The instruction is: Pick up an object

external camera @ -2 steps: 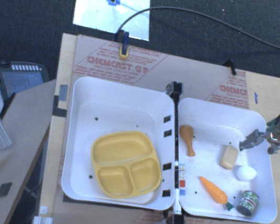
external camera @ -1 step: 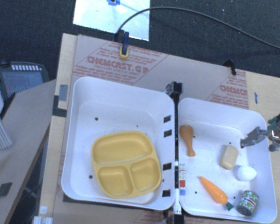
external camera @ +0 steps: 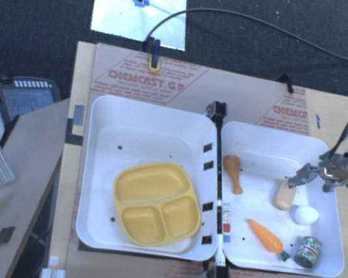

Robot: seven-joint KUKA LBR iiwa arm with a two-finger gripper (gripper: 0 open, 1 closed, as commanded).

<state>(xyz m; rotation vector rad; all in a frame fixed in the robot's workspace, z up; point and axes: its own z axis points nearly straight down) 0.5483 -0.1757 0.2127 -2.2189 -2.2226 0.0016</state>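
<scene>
Jaws look spread, nothing between them afaict. The gripper (external camera: 314, 176) hangs over the upper right part of the right bin (external camera: 272, 142), arm coming in from the right.

Closest thing to it is the cream block (external camera: 284, 196), just below and a bit left of the fingertips, not touching. Looks stiff w/ flat sides, prob light, so pinching across the narrow sides should hold fine. I'd call that the likely target.

Right beside it is the white egg (external camera: 306, 215), round and smooth, so prob slippery and may roll out of a pinch. Further out: the drumstick (external camera: 233, 173) near the divider, easiest to take across the thin shaft; the carrot (external camera: 267, 237) lower down, tapered, so grab the thick middle; the small can (external camera: 308, 252) in the lower right corner, rigid, squeeze across the round body.

Left bin (external camera: 107, 124) has the yellow divided plate (external camera: 156, 203), wide and flat, awkward for two fingers unless by the rim.
</scene>
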